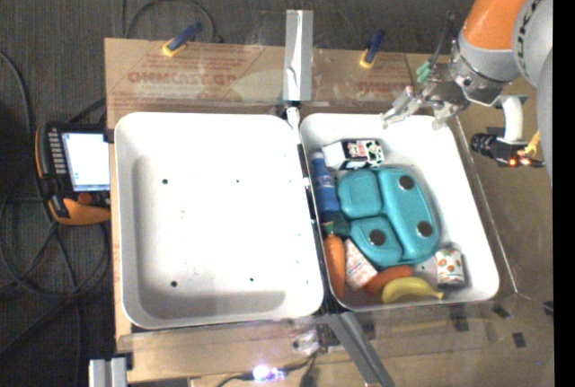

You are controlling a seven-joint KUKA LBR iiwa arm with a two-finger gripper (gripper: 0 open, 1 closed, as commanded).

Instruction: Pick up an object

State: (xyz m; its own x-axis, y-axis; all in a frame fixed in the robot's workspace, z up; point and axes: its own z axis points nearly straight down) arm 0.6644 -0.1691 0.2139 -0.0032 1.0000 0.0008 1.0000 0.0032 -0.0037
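Nearest the camera, at the front rim of the right bin (pixel 485 286), a yellow banana (pixel 410 289) lies with its long axis running left to right, flanked by a small printed can (pixel 451 266) on one side and an orange carrot (pixel 334 262) on the other, the carrot pointing front to back along the bin's left wall. Between them sits a small white carton (pixel 358 266), and behind all of it a big teal compartment tray (pixel 388 212) takes up the middle of the bin, tilted a little on the heap. A blue bottle (pixel 322 185) stands along the left wall and a small dark box (pixel 357 151) rests near the back. My gripper (pixel 422 105) hangs over the back right corner of this bin, above the rim rather than down among the objects, and nothing is between its fingers (pixel 396 113); they look spread apart, pointing down and toward the left of the view. Everything I could take lies forward and to the left of me from there, toward the camera. The dark box is the closest candidate, just beside and below my fingertips, with the teal tray next. I judge that the coming move means travelling inward and down, and that the tray's broad body would be a poor fit for my span, while the box or the bottle offers narrower sides. The left bin (pixel 135 224) is well apart from me across the divider.
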